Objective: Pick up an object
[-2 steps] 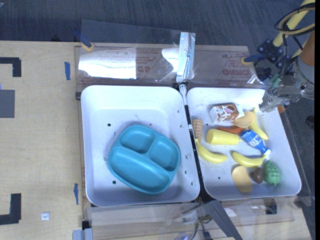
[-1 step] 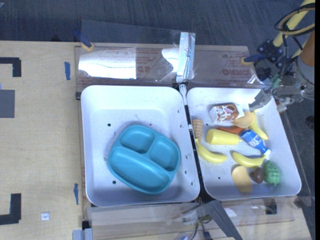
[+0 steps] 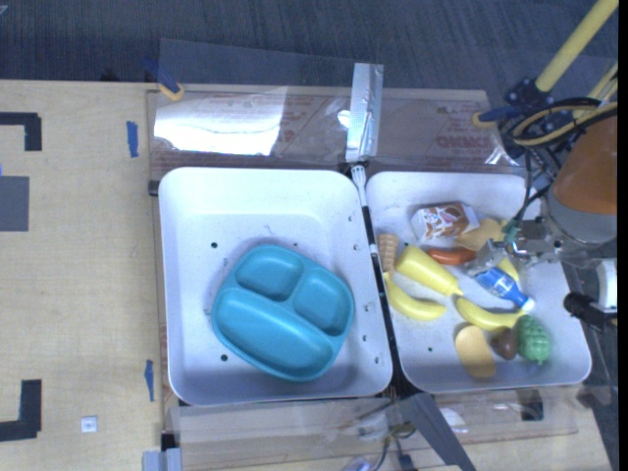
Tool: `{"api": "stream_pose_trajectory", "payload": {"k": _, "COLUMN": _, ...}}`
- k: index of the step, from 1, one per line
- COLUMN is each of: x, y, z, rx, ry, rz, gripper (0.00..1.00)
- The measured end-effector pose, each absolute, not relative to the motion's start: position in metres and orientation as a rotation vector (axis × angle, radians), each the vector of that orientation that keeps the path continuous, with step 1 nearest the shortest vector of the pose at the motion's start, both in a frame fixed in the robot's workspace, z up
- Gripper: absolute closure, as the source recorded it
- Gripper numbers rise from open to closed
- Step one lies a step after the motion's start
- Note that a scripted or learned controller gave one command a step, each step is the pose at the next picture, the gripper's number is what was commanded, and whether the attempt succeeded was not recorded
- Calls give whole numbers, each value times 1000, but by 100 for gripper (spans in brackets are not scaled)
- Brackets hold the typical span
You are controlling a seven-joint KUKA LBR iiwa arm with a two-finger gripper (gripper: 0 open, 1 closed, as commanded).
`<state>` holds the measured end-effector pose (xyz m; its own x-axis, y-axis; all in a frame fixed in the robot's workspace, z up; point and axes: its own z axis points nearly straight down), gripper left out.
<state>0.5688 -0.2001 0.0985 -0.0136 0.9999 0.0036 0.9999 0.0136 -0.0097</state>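
Pincer (image 3: 512, 245) low over right bin (image 3: 574, 366), among toy food pile; grip state cannot tell. Blue-white bottle (image 3: 502, 287) just near of pincer, yellow bananas (image 3: 432, 281) to left, green piece (image 3: 535, 340) nearer. Blue divided plate (image 3: 283, 309) in left bin (image 3: 186, 263).

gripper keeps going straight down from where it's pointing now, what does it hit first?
Probably the blue-and-white bottle: the gripper sits low over the right bin, tips just above that bottle in the toy pile. A banana lies right beside it. Depth is hard to judge from this slanted view, so contact order is uncertain.
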Motion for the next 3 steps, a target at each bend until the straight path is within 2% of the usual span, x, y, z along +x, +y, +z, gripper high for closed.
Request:
{"api": "stream_pose_trajectory", "payload": {"k": 1, "x": 573, "y": -201, "z": 115, "rx": -2210, "ry": -2239, "rz": -4, "gripper": 100}}
{"api": "stream_pose_trajectory", "payload": {"k": 2, "x": 513, "y": -226, "z": 88, "rx": -2054, "ry": -2389, "rz": -3, "gripper": 100}}
{"api": "stream_pose_trajectory", "payload": {"k": 3, "x": 482, "y": -168, "z": 89, "rx": -1742, "ry": -2625, "rz": -5, "gripper": 100}}
